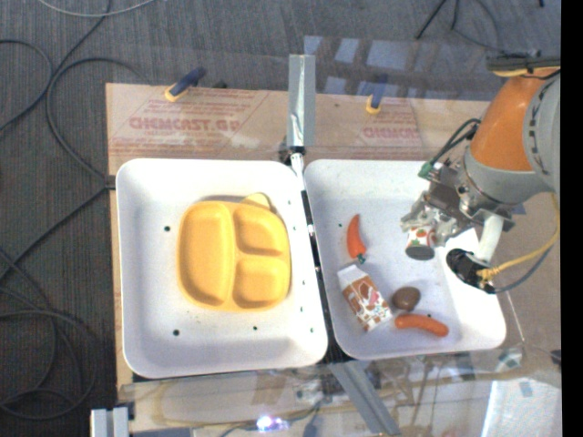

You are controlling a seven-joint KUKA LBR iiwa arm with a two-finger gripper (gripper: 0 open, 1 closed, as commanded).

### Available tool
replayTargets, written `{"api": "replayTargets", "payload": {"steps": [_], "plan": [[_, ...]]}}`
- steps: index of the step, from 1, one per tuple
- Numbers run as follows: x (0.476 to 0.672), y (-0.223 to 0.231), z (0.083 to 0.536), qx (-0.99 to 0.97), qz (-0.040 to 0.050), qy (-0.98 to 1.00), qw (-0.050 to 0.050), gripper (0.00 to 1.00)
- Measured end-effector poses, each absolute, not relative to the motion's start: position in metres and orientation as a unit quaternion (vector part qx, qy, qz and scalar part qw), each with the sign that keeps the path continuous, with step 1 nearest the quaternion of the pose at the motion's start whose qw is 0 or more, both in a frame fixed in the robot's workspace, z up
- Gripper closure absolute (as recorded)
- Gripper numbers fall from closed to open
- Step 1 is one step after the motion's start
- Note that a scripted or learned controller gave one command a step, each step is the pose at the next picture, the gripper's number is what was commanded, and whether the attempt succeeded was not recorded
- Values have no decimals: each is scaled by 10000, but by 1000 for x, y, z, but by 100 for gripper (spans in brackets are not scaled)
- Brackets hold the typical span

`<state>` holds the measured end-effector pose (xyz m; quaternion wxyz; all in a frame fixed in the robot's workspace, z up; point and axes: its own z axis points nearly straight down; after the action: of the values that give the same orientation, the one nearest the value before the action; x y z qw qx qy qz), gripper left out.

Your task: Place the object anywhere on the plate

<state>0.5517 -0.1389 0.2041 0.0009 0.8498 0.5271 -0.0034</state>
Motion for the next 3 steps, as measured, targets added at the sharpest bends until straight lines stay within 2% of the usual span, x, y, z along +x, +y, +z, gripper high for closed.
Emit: {"api": "replayTargets", "payload": {"steps": [1,2,3], "plan": [[576,-52,235,9059,-27,4236,-2,100],[608,15,182,8940,-34,4481,3,100],[581,75,182,9384,-35,3456,-1,100]]}}
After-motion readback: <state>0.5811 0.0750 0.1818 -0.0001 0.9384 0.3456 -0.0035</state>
